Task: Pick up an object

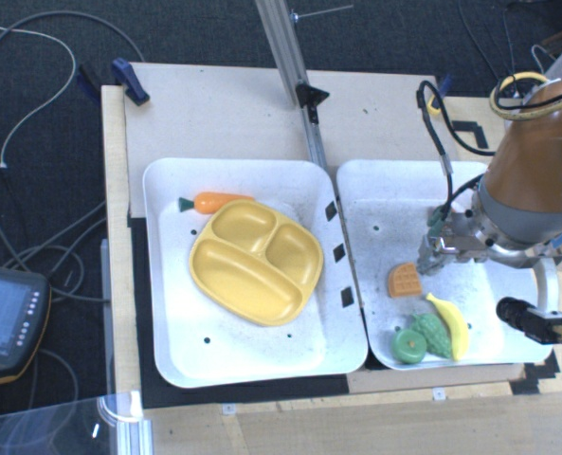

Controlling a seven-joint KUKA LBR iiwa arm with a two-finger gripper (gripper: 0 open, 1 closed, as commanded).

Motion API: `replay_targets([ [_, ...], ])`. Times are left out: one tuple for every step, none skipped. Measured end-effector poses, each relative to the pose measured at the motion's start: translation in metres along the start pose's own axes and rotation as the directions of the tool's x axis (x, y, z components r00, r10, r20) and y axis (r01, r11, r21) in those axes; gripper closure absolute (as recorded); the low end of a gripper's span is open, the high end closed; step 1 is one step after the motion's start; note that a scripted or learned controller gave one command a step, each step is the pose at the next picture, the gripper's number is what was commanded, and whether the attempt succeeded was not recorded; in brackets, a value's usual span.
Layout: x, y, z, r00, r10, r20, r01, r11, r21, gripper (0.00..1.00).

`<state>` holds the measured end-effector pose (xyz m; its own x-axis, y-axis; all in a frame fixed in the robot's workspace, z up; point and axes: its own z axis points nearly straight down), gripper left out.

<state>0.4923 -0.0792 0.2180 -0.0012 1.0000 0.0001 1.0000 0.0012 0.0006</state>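
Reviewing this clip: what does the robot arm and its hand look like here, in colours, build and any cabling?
The arm is a bulky rounded body, orange-brown on the upper segment with a grey section below it. Yellow and black cables coil at its top, and a black cable loops down alongside. The hand is small, metallic grey, with a bit of green on it. A black fitting sticks out lower down.

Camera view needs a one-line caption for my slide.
Hand above an orange waffle toy in the right bin; yellow tray in the left bin.

Bench point(214, 112) w/ 2 white bins: left bin point(162, 282), right bin point(375, 197), side by side.
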Motion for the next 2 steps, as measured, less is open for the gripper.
replay_targets([
  [-0.005,-0.006,-0.049,1.000,0.000,0.001,0.000,1.000,-0.006,1.00],
  [0.042,0.031,-0.051,1.000,-0.006,-0.002,0.006,1.000,-0.003,1.00],
])
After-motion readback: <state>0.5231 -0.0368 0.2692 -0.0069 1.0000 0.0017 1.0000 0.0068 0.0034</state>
